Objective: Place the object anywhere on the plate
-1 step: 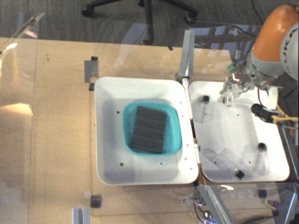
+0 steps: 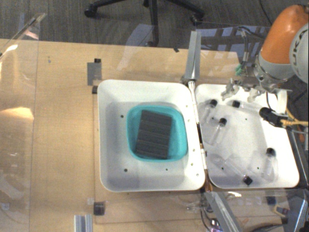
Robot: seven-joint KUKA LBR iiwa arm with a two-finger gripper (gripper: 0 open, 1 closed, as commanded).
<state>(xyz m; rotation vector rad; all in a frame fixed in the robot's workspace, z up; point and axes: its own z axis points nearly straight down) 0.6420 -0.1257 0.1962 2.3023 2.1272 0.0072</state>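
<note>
Robotics lab or research workspace, not a home. Light wooden bench (image 2: 53, 129) carries two shallow white bins side by side: left bin (image 2: 111, 173) at centre, right bin (image 2: 285, 175) toward 3 o'clock. Metal brackets (image 2: 94, 73) fixed to the bench top near 10 o'clock and along the bottom edge. Industrial grey arm with orange band (image 2: 285, 30) enters at 2 o'clock, cables (image 2: 251, 37) trailing off it. Clear panel with glare (image 2: 19, 47) at 9 to 10 o'clock. Grey office carpet (image 2: 58, 8) across 12 o'clock, with the black star base of a swivel chair (image 2: 149, 1) on it.
</note>
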